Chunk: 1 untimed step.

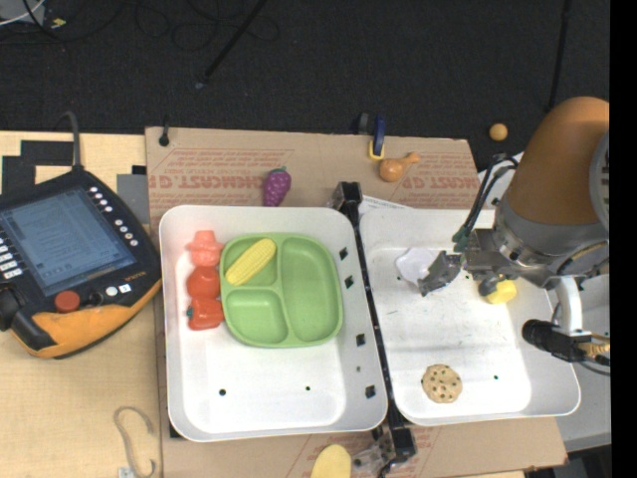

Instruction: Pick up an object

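Here the likeliest target is the crumpled white object (418,264) lying in the right bin (557,391), near that bin's upper left part. The tool (435,277) sits just beside it, low over the bin floor, and whether it touches the white object is hard to say; nothing can be seen between its fingers, and whether they stand apart or together cannot be told from this angle. A yellow object (501,290) lies close under the wrist, partly covered by the arm (557,182), so its shape is unclear. A cookie (441,383) rests well apart, toward the bin's near edge.

The main risk, as I judge it, is that the white object is pale against the white floor and looks thin and soft, so the tool may close on air or only nudge it aside. The nearby yellow object could also be bumped.

In the left bin (259,406) a green divided plate (284,292) carries a corn cob (249,260), with a red-and-pink toy (203,282) touching its left rim. On the tabletop (70,406) beyond sit a teach pendant (70,252), a purple toy (277,185) and an orange toy (395,166). A yellow thing (331,461) at the bottom is cut off.
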Available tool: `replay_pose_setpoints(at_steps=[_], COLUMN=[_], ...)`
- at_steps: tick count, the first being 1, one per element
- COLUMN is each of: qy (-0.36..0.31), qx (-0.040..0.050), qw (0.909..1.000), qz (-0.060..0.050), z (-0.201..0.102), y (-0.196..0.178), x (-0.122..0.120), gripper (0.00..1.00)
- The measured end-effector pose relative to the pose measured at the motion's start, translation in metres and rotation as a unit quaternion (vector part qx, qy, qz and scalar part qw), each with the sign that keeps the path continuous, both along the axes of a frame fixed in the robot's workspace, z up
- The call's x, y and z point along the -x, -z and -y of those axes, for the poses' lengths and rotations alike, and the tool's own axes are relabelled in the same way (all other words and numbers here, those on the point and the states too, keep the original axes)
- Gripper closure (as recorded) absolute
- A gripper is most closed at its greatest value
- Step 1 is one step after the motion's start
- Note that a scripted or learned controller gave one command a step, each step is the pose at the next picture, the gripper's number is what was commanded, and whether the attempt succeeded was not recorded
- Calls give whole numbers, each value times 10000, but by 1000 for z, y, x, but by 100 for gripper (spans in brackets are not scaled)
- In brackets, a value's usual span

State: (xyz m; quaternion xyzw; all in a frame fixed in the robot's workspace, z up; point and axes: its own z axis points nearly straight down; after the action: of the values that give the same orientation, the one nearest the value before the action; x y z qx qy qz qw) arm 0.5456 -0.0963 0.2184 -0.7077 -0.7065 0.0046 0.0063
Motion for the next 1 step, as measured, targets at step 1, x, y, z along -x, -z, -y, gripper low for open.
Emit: replay_pose_setpoints(at_steps=[1], qy=[-9], qx=[6], qw=[10000], qz=[59], z=[0], y=[-7], x=[-2], gripper=[0])
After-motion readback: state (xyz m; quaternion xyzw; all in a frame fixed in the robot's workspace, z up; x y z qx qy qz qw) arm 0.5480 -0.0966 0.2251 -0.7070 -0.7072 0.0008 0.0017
